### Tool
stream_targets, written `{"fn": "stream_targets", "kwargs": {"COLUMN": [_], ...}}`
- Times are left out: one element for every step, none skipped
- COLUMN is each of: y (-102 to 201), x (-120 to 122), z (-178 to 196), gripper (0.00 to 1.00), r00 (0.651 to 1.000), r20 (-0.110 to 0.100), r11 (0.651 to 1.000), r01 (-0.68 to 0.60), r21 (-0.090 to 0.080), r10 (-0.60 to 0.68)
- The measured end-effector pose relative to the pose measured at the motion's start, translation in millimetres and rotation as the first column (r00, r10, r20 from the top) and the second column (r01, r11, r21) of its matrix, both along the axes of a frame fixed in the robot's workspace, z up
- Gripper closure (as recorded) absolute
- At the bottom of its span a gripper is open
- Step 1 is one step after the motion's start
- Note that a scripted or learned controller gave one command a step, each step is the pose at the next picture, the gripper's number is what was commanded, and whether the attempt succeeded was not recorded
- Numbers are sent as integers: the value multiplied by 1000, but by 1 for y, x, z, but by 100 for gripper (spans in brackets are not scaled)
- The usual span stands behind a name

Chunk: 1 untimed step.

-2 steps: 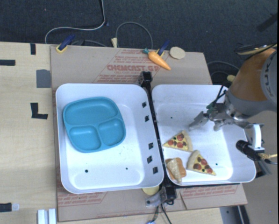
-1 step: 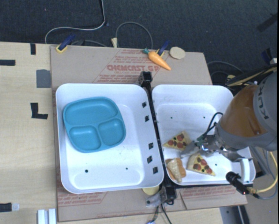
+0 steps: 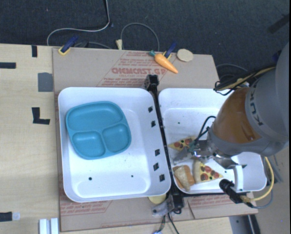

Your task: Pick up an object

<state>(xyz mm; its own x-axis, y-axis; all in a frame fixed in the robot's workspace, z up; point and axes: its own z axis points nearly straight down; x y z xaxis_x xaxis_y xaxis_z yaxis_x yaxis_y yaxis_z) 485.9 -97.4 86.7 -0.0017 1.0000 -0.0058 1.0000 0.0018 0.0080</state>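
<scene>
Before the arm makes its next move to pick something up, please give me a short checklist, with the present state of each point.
1. Gripper is over the right bin: ok, it is low among the toy food near the bin's front.
2. Something to pick is nearby: ok, a pizza slice lies left of the gripper, another pizza slice lies in front of it, and a bread piece lies beside that one.
3. An item is between the fingers: cannot tell, the wrist hides them.
4. Blue plate in the left bin is out of the way: ok.
5. Carrot lies behind the bins, on the cardboard: ok.
</scene>
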Motion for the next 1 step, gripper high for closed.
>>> {"fn": "stream_targets", "kwargs": {"y": [-51], "x": [60], "z": [34], "gripper": [0], "r00": [1000], "r20": [-1], "r11": [1000], "r01": [1], "r21": [1], "r10": [-1]}}
